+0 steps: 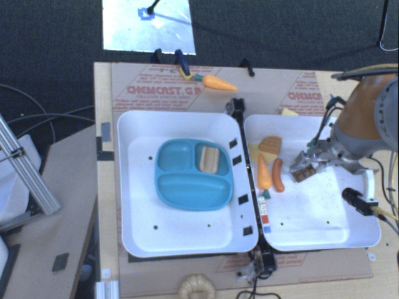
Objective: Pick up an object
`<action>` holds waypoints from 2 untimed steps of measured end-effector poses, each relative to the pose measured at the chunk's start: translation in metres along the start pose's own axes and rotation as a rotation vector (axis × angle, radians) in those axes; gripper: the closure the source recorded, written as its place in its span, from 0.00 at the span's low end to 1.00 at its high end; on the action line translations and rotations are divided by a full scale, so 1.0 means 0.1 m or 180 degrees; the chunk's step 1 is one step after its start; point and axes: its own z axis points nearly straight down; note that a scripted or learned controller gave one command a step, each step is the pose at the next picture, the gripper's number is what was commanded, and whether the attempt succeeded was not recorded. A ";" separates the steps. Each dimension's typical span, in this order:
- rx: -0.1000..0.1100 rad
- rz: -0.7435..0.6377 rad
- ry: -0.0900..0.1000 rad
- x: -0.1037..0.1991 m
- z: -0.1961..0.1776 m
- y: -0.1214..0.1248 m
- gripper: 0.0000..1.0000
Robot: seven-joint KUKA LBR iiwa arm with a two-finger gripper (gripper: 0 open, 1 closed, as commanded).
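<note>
Jaws low in right bin (324, 229) — beside sausage (278, 175).

Light was even and fairly bright from overhead. The white bins (187, 242) verged on washed out, with soft, faint shadows. The silvery sheet (148, 17) beyond the bench glared pale. Focus was soft throughout; the gripper (303, 167) looked slightly blurred, perhaps from motion.
</note>
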 end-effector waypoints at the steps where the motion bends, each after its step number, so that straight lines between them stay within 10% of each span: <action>1: 0.0000 -0.0011 0.0001 0.00 -0.63 0.04 1.00; 2: -0.0004 -0.0014 0.0002 0.09 -1.22 0.07 1.00</action>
